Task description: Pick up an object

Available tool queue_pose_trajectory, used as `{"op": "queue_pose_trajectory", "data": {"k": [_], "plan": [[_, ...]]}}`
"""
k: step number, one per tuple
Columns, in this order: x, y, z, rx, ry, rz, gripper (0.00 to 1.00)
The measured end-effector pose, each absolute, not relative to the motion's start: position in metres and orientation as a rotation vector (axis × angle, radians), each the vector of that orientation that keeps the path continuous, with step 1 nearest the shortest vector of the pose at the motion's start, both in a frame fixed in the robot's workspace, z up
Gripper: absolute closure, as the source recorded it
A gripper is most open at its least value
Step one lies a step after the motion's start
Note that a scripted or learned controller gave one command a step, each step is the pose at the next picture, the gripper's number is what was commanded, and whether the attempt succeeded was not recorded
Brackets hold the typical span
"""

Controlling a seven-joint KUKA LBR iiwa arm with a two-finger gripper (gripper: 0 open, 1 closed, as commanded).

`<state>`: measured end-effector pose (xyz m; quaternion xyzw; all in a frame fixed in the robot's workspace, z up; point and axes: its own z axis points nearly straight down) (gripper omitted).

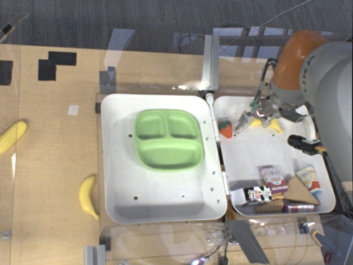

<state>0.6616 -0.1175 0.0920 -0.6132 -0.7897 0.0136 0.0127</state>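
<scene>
Grey metal gripper (246, 119), its opening impossible to tell, hangs over the smooth white right bin (253, 164) between a rounded red strawberry (225, 129) and an angular yellow piece (272, 125).

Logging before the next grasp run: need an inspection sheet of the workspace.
Surface: wooden bench bearing a left bin and a right bin, both white.
Job's things: right bin holds a red toy, a yellow item and small packets along its near wall.
Clutter: green divided plate in the left bin; banana and corn cob on the bench outside the bins.
Grippers: end effector over the right bin's far part, between the red toy and the yellow item.
Cables: thin cable over the floor.
Surroundings: grey carpet; black marks on the bench.
</scene>
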Motion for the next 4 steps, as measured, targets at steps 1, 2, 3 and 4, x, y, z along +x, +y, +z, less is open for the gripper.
{"op": "queue_pose_trajectory", "data": {"k": [1, 2, 3, 4], "plan": [[0.662, -0.118, 0.092, -1.912, -2.462, 0.042, 0.0], [0.664, -0.124, 0.106, -1.919, -2.478, 0.05, 1.0], [0.644, -0.191, 0.088, -1.721, -2.639, -0.006, 1.0], [0.647, -0.19, 0.101, -1.719, -2.65, -0.011, 1.0]]}}
